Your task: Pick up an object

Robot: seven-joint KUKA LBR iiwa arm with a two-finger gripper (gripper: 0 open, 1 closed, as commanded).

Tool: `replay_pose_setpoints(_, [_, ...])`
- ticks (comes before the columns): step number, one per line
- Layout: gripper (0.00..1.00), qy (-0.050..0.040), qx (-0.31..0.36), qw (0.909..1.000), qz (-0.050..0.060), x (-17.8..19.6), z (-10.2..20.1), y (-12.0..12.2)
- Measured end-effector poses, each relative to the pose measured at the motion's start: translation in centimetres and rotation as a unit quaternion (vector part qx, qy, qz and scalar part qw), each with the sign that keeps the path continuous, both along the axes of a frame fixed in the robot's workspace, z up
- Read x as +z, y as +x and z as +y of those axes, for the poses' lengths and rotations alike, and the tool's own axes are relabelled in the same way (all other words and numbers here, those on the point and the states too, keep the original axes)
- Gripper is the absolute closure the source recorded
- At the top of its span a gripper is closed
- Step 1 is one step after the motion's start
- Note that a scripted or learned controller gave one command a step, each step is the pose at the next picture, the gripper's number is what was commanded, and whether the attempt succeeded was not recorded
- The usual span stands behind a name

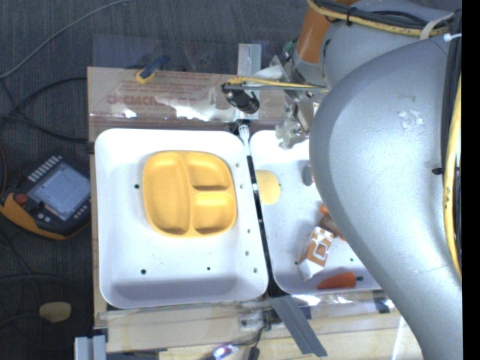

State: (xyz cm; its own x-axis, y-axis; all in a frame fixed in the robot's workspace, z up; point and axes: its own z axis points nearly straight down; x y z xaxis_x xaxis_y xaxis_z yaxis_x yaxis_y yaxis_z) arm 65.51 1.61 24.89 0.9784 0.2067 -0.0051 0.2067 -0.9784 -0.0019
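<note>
Two white bins (112, 201) side by side. One yellow divided tray (189, 192) in the left bin. Right of that tray: one pale yellow disc (268, 187), one orange-and-white carton (320, 247), one red-orange carrot-like piece (337, 280).

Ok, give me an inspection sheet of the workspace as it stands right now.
Surface: two white bins side by side, left bin and right bin.
Job's things: yellow divided tray in left bin; in right bin a yellow round piece, an orange-and-white item and a red-orange item.
Clutter: clear plastic wrap behind the bins.
Gripper: near the right bin's far edge, fingers unclear.
Cables: white cable on the floor; black and yellow cables on the arm.
Surroundings: dark carpet, teach pendant at left.
</note>
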Motion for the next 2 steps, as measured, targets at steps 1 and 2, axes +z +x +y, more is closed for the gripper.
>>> replay_pose_setpoints(1, [1.00,-0.0003,-0.001,1.0000,0.001,-3.5,0.4,0.7])
replay_pose_setpoints(2, [1.00,-0.0003,-0.002,1.0000,0.000,-6.7,2.6,0.2])
